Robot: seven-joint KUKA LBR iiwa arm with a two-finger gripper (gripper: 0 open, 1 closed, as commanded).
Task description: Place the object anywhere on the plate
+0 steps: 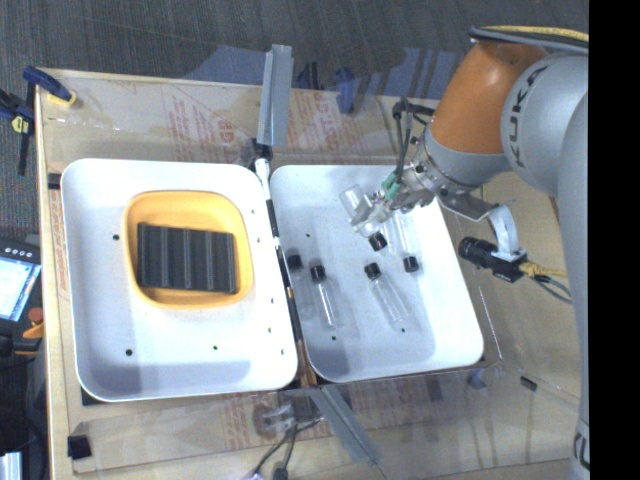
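Note:
A yellow plate (188,211) lies in the left white bin (90,348), with a dark ridged insert (186,257) on it. Several clear tubes with black caps lie in the right white bin (450,338): one (323,294) left of centre, one (387,295) in the middle, one (406,241) further right. My gripper (374,208) hangs over the upper middle of the right bin. A black-capped piece (377,239) sits directly beneath its tip; whether they touch is unclear.
A small black cap (293,261) rests by the right bin's left wall. The grey arm with its orange band (480,98) reaches in from the upper right. A black fitting (485,254) sits just outside the right bin's right edge.

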